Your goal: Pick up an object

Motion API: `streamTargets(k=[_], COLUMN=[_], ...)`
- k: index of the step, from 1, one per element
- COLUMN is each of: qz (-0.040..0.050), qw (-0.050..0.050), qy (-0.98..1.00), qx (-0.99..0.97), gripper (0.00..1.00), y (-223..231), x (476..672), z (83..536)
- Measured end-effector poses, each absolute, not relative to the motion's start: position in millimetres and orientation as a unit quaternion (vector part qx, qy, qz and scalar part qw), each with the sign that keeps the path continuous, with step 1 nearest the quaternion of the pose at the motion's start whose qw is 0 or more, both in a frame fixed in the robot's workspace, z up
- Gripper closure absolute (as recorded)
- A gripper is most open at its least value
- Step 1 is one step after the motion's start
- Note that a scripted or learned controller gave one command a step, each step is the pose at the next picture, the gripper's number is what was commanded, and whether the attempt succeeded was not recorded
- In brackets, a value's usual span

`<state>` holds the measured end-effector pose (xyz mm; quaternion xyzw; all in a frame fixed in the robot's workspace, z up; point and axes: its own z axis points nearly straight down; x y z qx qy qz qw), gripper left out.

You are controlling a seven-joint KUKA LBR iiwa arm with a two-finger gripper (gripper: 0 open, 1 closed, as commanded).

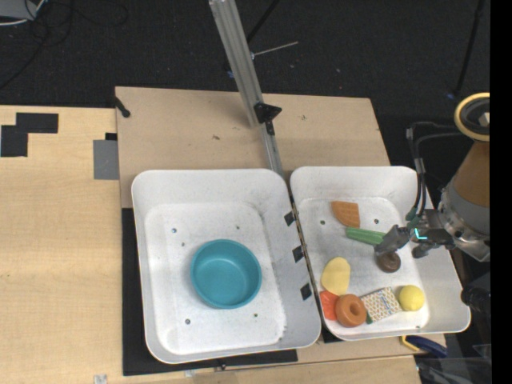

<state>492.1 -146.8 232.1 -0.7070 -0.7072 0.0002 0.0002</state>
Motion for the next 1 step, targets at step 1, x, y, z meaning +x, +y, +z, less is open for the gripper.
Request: streamTargets(k=[1], qz=[0.0002], qw=[0.000], qy=[-0.707], qx=[-0.707], gripper=[0.00], y=[-146.8], x=[492.0], z=[232.0])
